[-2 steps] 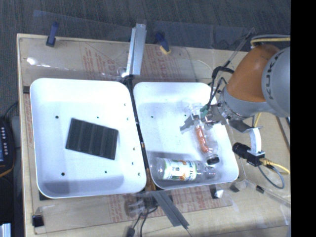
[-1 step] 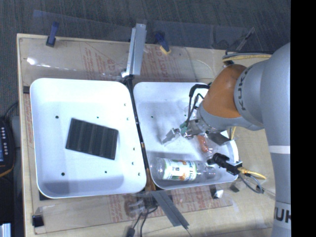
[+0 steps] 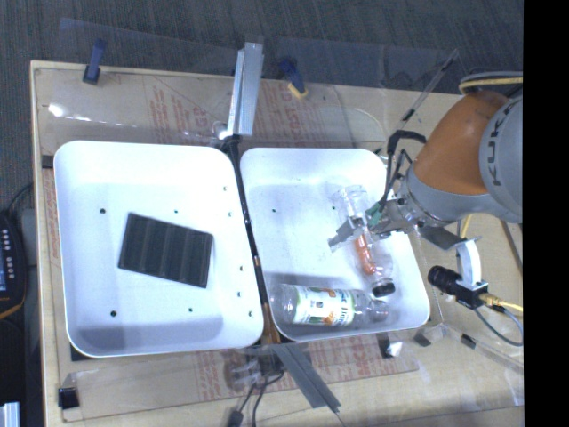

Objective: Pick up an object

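Bottles lay in the right bin point(image 3: 267, 238): a small clear one with orange contents point(image 3: 364, 247) at about 3 o'clock, a larger labelled one point(image 3: 329, 305) at 6 o'clock. The gripper point(image 3: 356, 229) hung over the small bottle; whether it was open or closed could not be told. A good grasp likely needed to straddle the bottle's width squarely, since clear round plastic would probably slip.
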Available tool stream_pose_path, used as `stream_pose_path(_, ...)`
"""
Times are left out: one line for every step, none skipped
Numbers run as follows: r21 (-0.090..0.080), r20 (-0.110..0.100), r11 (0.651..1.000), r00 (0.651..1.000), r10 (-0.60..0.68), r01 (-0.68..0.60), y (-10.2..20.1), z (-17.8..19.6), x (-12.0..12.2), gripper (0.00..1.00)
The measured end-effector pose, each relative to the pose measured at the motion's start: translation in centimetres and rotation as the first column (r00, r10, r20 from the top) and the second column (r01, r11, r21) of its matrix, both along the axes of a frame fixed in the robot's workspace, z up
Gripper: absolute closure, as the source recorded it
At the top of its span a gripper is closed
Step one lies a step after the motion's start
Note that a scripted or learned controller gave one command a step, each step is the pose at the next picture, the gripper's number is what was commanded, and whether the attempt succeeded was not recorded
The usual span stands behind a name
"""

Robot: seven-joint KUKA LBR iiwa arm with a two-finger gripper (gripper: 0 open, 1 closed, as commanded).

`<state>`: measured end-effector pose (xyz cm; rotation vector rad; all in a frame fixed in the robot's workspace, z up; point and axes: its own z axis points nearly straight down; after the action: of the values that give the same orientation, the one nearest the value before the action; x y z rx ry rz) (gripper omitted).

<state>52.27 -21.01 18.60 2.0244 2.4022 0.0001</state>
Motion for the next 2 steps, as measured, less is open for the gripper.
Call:
stream_pose_path(0.002,-0.004,0.999,0.999,0.047,-0.047,0.1,-2.0,1.2,0.00)
stream_pose_path(0.000,-0.001,0.996,0.996,0.094,-0.094,0.0,-3.6,3.8,0.00)
